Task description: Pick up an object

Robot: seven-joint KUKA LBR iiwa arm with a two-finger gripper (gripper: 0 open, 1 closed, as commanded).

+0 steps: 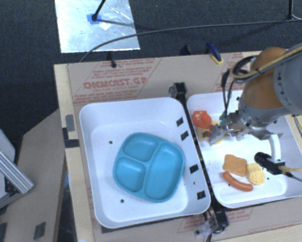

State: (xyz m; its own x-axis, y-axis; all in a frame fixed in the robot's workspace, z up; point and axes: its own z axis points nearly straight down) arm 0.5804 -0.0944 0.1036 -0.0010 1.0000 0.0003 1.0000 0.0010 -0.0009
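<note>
My claw (pixel 215 134): low in the right bin (pixel 291 183), at its left side; spread or pressed together, I cannot tell.
Red object (pixel 201 119): just beside my claw.
Left bin (pixel 98 150): holds blue tray (pixel 148 167).

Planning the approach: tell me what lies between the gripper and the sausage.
In the camera view, the toast piece lies between the gripper and the sausage.

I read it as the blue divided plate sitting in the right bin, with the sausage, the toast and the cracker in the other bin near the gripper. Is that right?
Not quite. The camera view shows the blue divided plate in the left bin, not the right one. The sausage, the toast and the cracker do lie in the other bin, the right one, near the gripper.
</note>
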